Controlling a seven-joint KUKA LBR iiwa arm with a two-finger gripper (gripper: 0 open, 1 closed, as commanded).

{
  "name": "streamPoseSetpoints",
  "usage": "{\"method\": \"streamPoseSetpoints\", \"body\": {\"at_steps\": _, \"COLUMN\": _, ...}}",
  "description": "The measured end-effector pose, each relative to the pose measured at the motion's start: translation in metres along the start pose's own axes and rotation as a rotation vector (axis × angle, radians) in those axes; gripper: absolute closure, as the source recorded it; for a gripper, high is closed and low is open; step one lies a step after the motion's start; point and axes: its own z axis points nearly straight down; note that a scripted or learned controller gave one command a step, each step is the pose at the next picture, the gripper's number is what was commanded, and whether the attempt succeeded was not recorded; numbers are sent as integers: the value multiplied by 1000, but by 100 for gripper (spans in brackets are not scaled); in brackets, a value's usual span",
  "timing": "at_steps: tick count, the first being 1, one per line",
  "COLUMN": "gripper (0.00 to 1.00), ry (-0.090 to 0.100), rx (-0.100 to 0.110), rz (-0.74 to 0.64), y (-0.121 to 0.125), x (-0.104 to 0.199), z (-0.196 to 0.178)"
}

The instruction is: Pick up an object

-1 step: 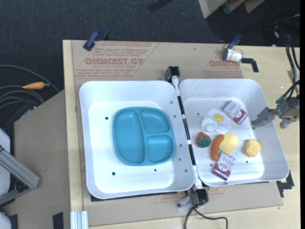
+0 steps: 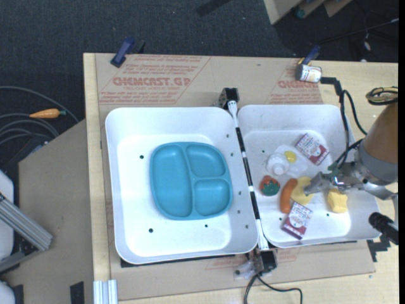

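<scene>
The table (image 2: 158,75) carries the left bin (image 2: 126,170) with a blue divided plate (image 2: 191,180). In the right bin (image 2: 266,122), the arm (image 2: 383,147) reaches in, likely lining up a grasp. Its gripper (image 2: 317,183) sits over a yellow piece (image 2: 304,187), fingers spread, holding nothing. Touching that piece is a carrot (image 2: 288,195); near it, tomato (image 2: 270,186), cheese (image 2: 338,201) and packets (image 2: 297,220) crowd the approach.

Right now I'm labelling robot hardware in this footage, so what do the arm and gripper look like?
The arm is a thick rounded body, orange-brown above and grey toward the wrist. The gripper is small, dark metal with thin fingers. A black cable runs beside the arm. No markings are legible.
</scene>
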Motion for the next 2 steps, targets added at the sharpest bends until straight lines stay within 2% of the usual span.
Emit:
{"method": "streamPoseSetpoints", "body": {"at_steps": 1, "gripper": 100, "ry": -1, "rx": -2, "rz": 1, "y": 0, "x": 0, "z": -10}}
{"method": "streamPoseSetpoints", "body": {"at_steps": 2, "gripper": 0, "ry": -1, "rx": -2, "rz": 1, "y": 0, "x": 0, "z": -10}}
